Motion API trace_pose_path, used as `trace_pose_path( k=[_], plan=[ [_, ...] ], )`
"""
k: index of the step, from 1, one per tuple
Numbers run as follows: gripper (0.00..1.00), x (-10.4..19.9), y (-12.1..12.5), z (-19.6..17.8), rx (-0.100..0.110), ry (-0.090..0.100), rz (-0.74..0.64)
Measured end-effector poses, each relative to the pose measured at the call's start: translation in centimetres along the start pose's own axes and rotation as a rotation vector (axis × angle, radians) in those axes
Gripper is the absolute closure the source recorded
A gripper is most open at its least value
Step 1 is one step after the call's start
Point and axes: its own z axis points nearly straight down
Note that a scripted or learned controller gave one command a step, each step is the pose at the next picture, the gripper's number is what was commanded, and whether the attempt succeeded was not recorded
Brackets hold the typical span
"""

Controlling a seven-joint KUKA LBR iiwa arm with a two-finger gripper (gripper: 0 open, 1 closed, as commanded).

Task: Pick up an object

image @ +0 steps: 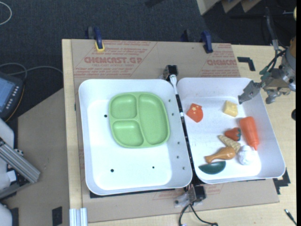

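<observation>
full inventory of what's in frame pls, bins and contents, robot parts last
left bin: 1, white, left half of the bench
divided plate: 1, light green, three compartments, in the left bin
right bin: 1, white, beside the left bin
strawberry-like toy: 1, red-orange, right bin, upper left
cheese-like wedge: 1, pale yellow, right bin, upper middle
carrot: 1, orange, right bin, right side
small wedge: 1, red and dark, beside the carrot
drumstick: 1, tan, right bin, lower part
white ball: 1, white, below the carrot
curved slice: 1, dark teal, right bin, near front edge
clamps: 2, blue, far edge of the board
gripper: 1, grey, over the right bin's upper right corner
</observation>
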Motion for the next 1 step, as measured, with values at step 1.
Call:
trace_pose_path(
  k=[1],
  plan=[
    [0.0, 0.03, 0.23, -0.73, -0.013, -0.003, -0.003]
  ],
)
